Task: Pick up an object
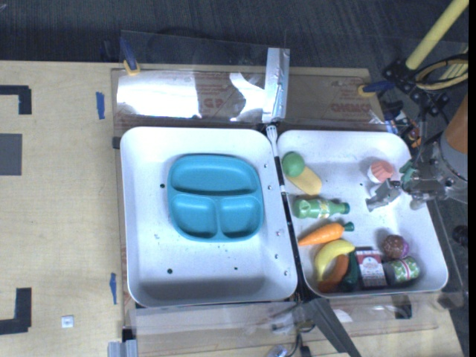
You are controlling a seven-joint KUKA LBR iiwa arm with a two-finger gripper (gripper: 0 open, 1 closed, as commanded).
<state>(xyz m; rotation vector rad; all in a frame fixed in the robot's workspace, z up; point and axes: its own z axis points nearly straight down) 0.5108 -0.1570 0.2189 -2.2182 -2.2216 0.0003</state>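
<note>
My gripper [381, 195] hangs over the right part of the right bin [349, 143], just below a pink-orange round toy [381, 171] and apart from it. Left of the gripper lie a green bottle [320, 208] and a yellow-and-green corn piece [300, 169]. Toward the near side lie an orange carrot [321, 234], a yellow banana [332, 255], a dark red-labelled can [369, 268], a green can [406, 271] and a purple-brown ball [394, 245]. Nothing shows held at the gripper.
The left bin [141, 199] holds a blue divided tray [216, 196]. A shiny foil-like panel [193, 94] stands behind the bins. Cables and a yellow pole [439, 28] crowd the far right. The arm's body [431, 181] overhangs the right bin's right rim.
</note>
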